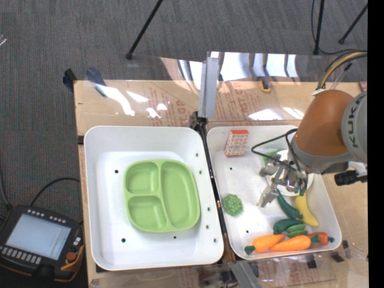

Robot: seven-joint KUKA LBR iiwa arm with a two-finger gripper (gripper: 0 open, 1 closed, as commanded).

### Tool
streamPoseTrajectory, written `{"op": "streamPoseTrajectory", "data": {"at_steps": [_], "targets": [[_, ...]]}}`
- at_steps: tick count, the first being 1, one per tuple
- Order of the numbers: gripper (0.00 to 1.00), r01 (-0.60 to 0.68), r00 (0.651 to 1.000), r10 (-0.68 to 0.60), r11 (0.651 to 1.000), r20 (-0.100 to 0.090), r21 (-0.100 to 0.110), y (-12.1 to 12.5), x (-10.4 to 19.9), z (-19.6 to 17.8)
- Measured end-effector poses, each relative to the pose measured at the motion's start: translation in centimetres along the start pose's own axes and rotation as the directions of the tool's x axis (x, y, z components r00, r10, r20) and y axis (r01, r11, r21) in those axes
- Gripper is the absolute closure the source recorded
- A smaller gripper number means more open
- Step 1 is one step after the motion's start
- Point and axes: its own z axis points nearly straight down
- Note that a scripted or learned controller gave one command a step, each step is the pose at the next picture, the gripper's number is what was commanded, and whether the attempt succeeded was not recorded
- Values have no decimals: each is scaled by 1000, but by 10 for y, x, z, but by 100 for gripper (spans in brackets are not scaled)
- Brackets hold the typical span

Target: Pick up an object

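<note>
Left bin: green divided plate, centre. Right bin: green ball, red-white box, carrots, banana. Gripper right of centre, above bin floor, parted, holding nothing.

Banana: upper end covered by gripper | finger gap: too blurred to be judged | arm: cut off at right

Green tray matt plastic, bins smooth white plastic, bench glossy.
</note>
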Motion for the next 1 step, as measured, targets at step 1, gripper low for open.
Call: {"op": "streamPoseTrajectory", "data": {"at_steps": [1], "targets": [[0,-130,991,130,991,5,-3,3,-64,-2]]}}
